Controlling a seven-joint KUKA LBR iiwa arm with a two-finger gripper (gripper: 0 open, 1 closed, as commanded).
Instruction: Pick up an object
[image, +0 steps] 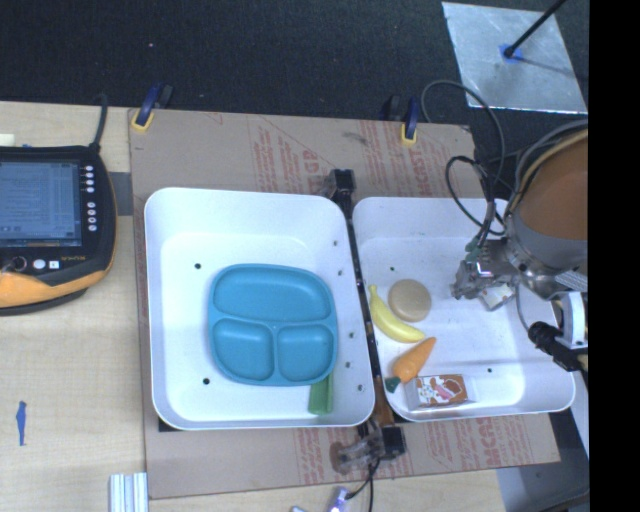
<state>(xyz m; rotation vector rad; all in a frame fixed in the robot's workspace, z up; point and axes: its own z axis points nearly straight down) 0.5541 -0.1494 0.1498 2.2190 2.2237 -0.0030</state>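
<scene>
Arm (550, 200) comes in from the right, grey body w/ orange band bulking over the right bin's (500, 405) far right side, cables looping above it. Gripper (480, 285) hangs over the upper right part of that bin, metal-looking, pointed roughly leftward/down; can't tell how its jaws stand, too small & cluttered. Nothing seen in its grasp.

Right bin: shallow white plastic, smooth, rounded corners. Items sit at its left & front part, apart from the gripper:
- banana (390, 318), yellow, curved, along the left wall
- round tan disc (409, 299), cookie-like, matte, just beside the banana's upper right, prob touching
- carrot (413, 361), orange, tapered, green stub end pointing lower left, lies slanted below the banana
- small flat packet (441, 390), red/white print, at the front wall, near the carrot's thick-to-thin side

Left bin (180, 300): same white plastic. Holds a blue divided plate (272, 322), three compartments, glossy, rounded shape. Green strip-like item (320, 397) at the plate's lower right edge, near the bin's front right corner.

Bins rest on brown cardboard sheet (250, 150); teach pendant (50, 225) w/ lit screen on the bench at left.
</scene>
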